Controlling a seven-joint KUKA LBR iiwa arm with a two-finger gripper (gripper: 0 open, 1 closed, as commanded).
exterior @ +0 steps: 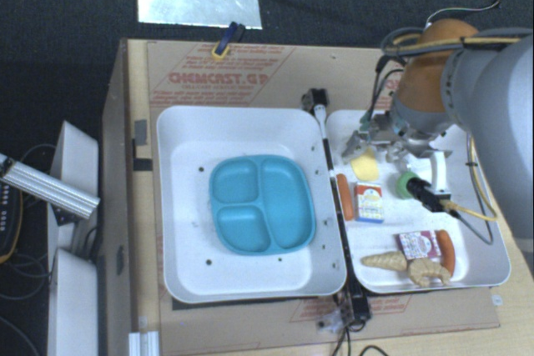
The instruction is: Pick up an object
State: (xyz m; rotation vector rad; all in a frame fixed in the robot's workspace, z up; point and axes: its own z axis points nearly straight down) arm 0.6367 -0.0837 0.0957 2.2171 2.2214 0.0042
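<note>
My gripper [377, 147] hangs over the back left part of the right bin [492, 263], just above a yellow piece [365, 169]. Right of that piece lies a green round thing [405, 183], partly hidden by the arm. In front of the yellow piece stands a small white and red carton [370, 203], with an orange-red sausage [345, 196] along the bin's left wall. Nothing shows between the gripper and the yellow piece.
The left bin [179, 179] holds a blue divided plate [262, 204]. At the front of the right bin lie an ice cream cone [384, 261], a red packet [419, 245], a second sausage [447, 251] and a tan piece [425, 271].
</note>
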